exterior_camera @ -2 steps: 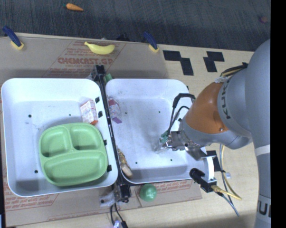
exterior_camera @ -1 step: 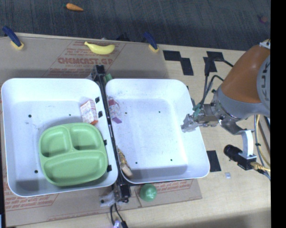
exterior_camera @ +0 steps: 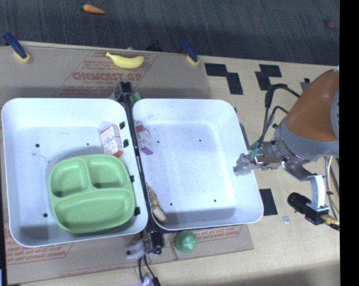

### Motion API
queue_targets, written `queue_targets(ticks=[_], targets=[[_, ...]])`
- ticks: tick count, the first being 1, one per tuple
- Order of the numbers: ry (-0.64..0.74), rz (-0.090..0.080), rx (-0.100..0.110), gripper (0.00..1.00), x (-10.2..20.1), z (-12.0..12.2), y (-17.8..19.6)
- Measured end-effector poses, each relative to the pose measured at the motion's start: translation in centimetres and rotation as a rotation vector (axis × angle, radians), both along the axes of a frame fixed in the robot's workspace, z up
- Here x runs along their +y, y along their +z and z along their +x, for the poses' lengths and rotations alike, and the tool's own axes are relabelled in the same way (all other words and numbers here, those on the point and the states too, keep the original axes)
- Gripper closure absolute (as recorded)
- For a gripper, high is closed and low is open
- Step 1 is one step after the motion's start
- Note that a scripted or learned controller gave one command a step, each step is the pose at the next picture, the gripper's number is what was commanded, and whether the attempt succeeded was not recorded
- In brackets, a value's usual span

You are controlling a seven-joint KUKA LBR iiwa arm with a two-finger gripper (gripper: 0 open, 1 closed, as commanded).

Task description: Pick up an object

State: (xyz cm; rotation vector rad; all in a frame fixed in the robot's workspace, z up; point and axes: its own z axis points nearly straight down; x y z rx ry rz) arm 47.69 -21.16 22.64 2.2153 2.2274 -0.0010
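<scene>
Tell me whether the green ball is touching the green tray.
Apart. The camera view shows the green ball on the cardboard outside the bins, while the green tray lies inside the left bin, its rim between them.

Two white bins (exterior_camera: 185, 109) sit on tan cardboard printed with red lettering (exterior_camera: 102, 76), the left one carrying a pale green divided tray (exterior_camera: 91, 192) and a small red-and-white packet (exterior_camera: 111, 139). A yellow banana (exterior_camera: 125, 59) lies on the cardboard and a green ball (exterior_camera: 186, 241) by its front edge, and the beige surface (exterior_camera: 287, 249) bears black square marks. The arm (exterior_camera: 313, 115) is orange over grey, and the floor beyond is dark grey carpet (exterior_camera: 167, 11) with a small orange carrot (exterior_camera: 93, 8) on it.
</scene>
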Motion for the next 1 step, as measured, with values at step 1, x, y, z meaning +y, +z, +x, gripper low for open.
queue_targets(ticks=[1], targets=[[0.001,-0.001,-0.003,1.00,0.00,0.08,0.65]])
